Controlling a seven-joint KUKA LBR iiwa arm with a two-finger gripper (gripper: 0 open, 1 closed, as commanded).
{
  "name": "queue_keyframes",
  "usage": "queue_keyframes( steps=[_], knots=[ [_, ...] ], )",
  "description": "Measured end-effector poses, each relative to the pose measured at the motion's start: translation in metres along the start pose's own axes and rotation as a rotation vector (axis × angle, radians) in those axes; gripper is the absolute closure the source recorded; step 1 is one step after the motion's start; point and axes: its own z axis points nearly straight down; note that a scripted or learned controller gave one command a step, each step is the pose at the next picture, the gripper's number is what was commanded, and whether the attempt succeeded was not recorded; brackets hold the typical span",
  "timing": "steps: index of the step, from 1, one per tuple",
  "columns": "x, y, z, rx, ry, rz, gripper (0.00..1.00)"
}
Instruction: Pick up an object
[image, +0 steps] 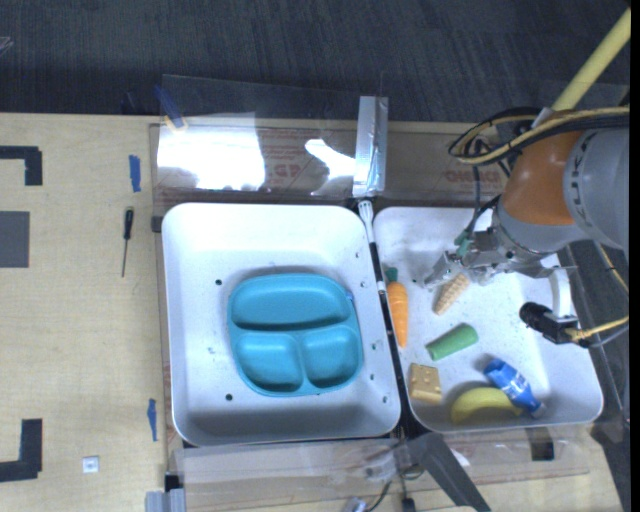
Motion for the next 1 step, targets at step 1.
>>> queue_keyframes(
  steps=[1],
  knots=[
    [0.0476, 0.0265, -0.0891, 0.002, 0.002, -0.014, 0.0]
  ],
)
